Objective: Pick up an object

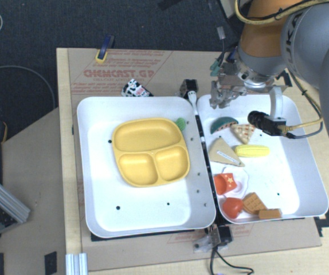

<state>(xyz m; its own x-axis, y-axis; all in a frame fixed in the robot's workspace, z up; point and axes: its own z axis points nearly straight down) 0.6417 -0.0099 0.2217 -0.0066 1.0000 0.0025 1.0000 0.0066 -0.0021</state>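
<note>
Pincer (222, 98) low over right bin's (302, 171) far edge

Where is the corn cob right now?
The corn cob lies in the right bin, beside the cheese wedge and just below the pizza slice.

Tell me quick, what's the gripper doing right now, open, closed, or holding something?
Gripper: above the far end of the right bin; whether it is open or closed cannot be told, and nothing is visibly held.
</note>
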